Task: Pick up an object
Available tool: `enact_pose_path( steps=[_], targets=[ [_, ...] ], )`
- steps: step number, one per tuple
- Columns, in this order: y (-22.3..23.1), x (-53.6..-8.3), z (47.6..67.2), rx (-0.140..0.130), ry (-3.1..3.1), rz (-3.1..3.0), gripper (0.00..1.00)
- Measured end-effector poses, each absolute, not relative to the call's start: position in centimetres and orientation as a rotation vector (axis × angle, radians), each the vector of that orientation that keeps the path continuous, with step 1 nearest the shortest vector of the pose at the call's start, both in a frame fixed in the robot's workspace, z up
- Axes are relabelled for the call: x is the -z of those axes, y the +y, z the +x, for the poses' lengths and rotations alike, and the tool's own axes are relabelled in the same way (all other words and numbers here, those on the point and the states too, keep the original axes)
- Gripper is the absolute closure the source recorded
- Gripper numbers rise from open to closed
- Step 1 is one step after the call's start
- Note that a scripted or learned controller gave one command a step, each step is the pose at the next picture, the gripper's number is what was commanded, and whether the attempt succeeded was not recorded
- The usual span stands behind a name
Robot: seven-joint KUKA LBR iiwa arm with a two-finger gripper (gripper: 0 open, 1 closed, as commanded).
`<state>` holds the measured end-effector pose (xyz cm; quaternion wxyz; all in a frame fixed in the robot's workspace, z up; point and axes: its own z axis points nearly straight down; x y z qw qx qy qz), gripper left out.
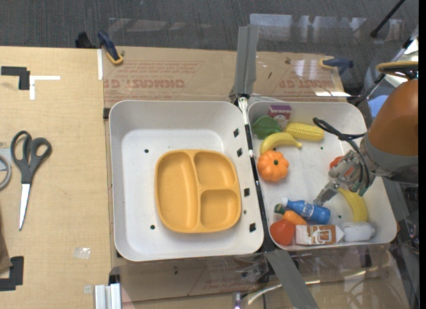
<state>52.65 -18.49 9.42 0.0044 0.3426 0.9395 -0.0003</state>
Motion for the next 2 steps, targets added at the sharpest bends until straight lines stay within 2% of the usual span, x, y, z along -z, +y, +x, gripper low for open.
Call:
enact_pose_path(
  steps=[1, 2],
  targets=[
    [-20.5, -9.3, 47.9, 0.001, 2.93, 1.118, 0.0],
    [-17.4, -9.3, 56.6, 0.0, 2.812, 1.393, 0.0]
  ],
)
